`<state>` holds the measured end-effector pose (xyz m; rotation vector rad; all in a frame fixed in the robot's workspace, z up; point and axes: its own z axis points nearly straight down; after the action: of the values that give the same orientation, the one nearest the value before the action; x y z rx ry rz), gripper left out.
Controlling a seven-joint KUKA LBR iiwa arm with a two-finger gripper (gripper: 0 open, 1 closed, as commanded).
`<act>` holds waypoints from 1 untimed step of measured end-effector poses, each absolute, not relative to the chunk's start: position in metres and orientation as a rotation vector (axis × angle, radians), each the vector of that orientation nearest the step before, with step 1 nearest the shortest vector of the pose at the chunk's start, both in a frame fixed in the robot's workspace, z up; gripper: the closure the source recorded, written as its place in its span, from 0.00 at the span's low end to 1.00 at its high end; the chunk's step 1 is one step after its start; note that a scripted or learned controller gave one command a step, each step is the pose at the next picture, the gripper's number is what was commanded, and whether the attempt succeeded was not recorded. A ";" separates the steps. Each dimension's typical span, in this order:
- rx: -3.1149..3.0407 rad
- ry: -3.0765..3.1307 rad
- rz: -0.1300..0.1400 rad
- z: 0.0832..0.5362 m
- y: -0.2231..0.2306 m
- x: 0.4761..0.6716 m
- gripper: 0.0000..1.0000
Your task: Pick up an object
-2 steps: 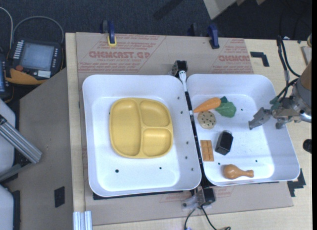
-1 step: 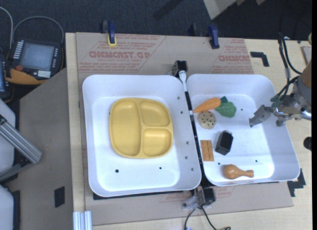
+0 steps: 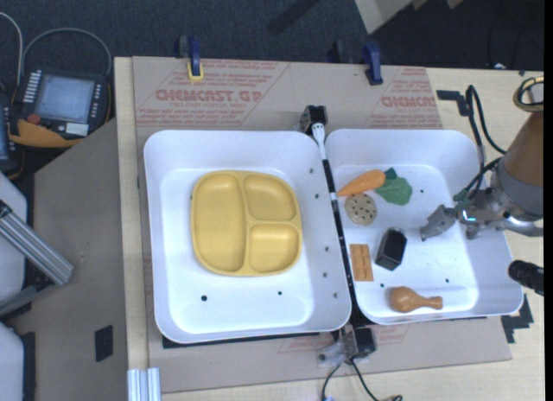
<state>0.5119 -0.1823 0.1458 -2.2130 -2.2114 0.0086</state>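
- Arm reaches in from the right, low over the right bin; gripper points left.
- Black block lies left of and just below the fingertips, apart from them; carrot, cookie, drumstick nearby.
- Finger spread: cannot tell; nothing seen between them.

Bright, even overhead light washes the 2 white bins almost to glare, with only soft, short shadows under their contents. A blown-out highlight sits at the top right. Focus is slightly soft throughout; the surrounding dark floor looks grainy.
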 end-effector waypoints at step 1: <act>-2.218 -2.215 0.004 0.082 -0.179 0.514 0.00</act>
<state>0.5142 -0.1795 0.0816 -2.2175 -2.2152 0.0038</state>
